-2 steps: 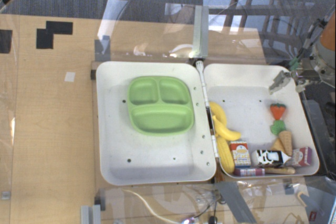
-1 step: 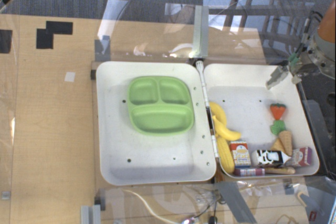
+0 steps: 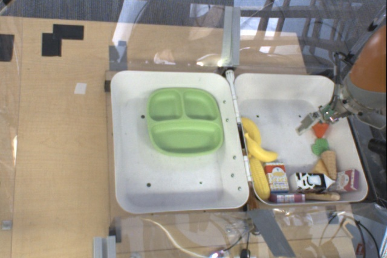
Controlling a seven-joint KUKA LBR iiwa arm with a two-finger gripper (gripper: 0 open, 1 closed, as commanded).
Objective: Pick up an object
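Observation:
My gripper [image 3: 318, 120] hangs over the right side of the right bin [image 3: 272, 93], open, with one finger [image 3: 303, 126] reaching left. A small orange-red toy piece [image 3: 321, 129] lies right under it, between the spread fingers, and I cannot tell whether they touch it. Just below that sits a green piece [image 3: 320, 146]. A yellow banana [image 3: 251, 138] lies along the bin's left wall, above a yellow corn cob [image 3: 259, 177]. Along the front are a small orange carton [image 3: 276, 176], a black-and-white carton [image 3: 311, 181], an ice-cream cone [image 3: 329, 162] and a pink carton [image 3: 347, 179].
The left bin [image 3: 130, 148] holds a green divided plate [image 3: 184, 121] near its middle. A purple stick [image 3: 288, 197] and a wooden stick [image 3: 323, 195] lie against the right bin's front wall. A metal divider [image 3: 237, 124] separates the bins.

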